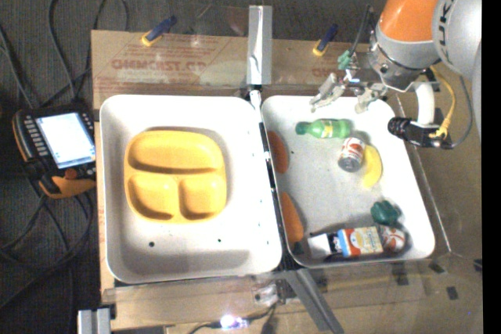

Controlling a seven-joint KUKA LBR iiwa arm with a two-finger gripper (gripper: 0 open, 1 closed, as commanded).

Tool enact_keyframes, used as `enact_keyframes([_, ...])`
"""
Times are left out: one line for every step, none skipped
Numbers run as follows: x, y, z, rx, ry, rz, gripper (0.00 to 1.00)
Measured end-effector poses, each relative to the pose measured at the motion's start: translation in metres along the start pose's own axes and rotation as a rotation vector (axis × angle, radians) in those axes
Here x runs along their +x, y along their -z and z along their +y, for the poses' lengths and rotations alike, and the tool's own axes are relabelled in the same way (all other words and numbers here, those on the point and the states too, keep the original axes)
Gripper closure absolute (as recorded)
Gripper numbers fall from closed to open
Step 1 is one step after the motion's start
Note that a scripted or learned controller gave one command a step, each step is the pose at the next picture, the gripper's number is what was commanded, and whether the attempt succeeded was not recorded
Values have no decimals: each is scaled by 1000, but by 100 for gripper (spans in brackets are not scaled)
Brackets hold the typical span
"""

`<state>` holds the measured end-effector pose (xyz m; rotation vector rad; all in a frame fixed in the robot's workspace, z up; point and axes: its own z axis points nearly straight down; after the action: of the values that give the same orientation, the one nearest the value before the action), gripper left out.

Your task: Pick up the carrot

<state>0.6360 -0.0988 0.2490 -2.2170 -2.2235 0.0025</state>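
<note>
Two long orange pieces lie against the left wall of the right bin [419,246]. The lower one [291,219] looks like the carrot; the upper one [277,151] is redder, and I cannot tell for sure which is which. My gripper [344,95] hangs over the bin's far edge, above the green bottle [325,128]. It is open with nothing between its fingers. It is well to the right of and beyond both orange pieces.
The right bin also holds a red-and-white can [352,153], a banana [373,167], a dark green object [385,210] and a juice bottle [362,241]. A yellow divided tray [177,174] sits in the left bin [117,246]. A handheld pendant [59,141] lies at far left.
</note>
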Motion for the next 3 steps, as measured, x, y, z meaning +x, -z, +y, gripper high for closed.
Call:
enact_keyframes([-10,-127,-57,0,382,1,0])
enact_keyframes([-62,-120,-43,-4,688,-2,0])
enact_keyframes([-7,-155,-103,-4,1048,-1,0])
